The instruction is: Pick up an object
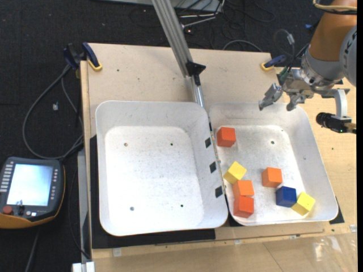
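Blocks lie scattered in the right-hand shallow white plastic bin — seven small cubes in all. An orange cube sits alone toward the bin's upper left, close to the seam where the two bins meet. Lower down, a yellow cube rests just above a second orange cube, and a red-orange cube sits directly below that one; these three are bunched close together, though whether they touch I cannot tell. To their right a third orange cube stands by itself, with a dark blue cube just below it and a second yellow cube right beside the blue one, near the bin's lower right corner.

The left-hand shallow white plastic bin lies beside it on the pale wooden bench top.

The grey two-finger gripper hangs over the far rim of the right bin, well apart from every cube. Its fingers are spread, one dark tip to each side, with nothing between them. Above it the arm's orange band rises toward the top right corner.

A handheld control pendant with a lit screen lies off the bench to the left — on the dark floor.
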